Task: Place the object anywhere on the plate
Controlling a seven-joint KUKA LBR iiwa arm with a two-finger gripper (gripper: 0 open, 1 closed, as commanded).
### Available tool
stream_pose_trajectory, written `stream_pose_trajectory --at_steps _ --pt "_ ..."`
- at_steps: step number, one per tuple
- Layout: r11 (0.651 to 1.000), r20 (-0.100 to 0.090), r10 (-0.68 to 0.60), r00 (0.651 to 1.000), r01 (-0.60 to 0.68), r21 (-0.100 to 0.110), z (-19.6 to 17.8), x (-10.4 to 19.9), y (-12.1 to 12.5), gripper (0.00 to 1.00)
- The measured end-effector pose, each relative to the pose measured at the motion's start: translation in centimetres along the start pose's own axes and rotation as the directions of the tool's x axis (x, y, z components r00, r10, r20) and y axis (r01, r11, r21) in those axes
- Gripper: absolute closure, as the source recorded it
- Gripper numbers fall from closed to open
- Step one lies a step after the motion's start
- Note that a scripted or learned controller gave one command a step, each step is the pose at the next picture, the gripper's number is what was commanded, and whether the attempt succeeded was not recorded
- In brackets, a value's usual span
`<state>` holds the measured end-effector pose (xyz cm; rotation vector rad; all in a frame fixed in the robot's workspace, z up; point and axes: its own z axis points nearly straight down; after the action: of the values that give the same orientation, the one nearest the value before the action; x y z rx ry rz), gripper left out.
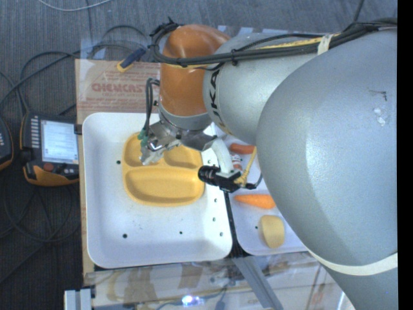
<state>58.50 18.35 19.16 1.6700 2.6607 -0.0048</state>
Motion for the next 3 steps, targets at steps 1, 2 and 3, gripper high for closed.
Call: stream_pose_trajectory --at_steps 1,2,3 --pt "0.966 -0.002 -0.26 0.966 0.26 0.001 2.2 -3.4 -7.8 1.0" --pt "0.907 0.002 -0.42 0.907 0.42 -0.001 0.3 -5.3 -1.8 1.0" --pt "0.88 0.002 -0.475 0.88 0.475 0.0 0.2 -12.5 -4.8 1.0"
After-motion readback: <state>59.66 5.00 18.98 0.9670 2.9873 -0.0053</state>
